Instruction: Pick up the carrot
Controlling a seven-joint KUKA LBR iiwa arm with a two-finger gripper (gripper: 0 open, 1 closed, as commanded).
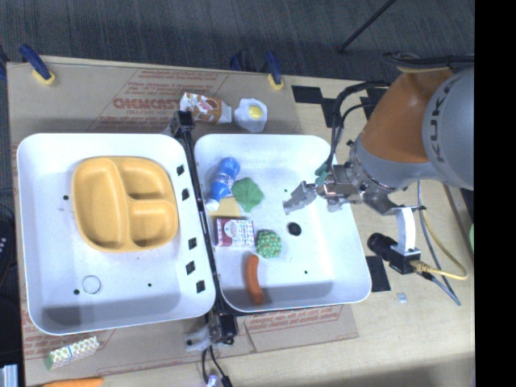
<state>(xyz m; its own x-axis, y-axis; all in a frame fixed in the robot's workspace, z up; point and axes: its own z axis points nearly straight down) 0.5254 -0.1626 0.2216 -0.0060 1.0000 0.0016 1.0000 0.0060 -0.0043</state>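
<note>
Carrot (253, 279) lies ungrasped, below-left of my gripper (295, 201); I can't tell its state; pick remains.

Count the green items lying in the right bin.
2. A green leafy piece sits beside the blue bottle; a speckled green ball lies lower, just above the carrot. The gripper might hide more.
</note>
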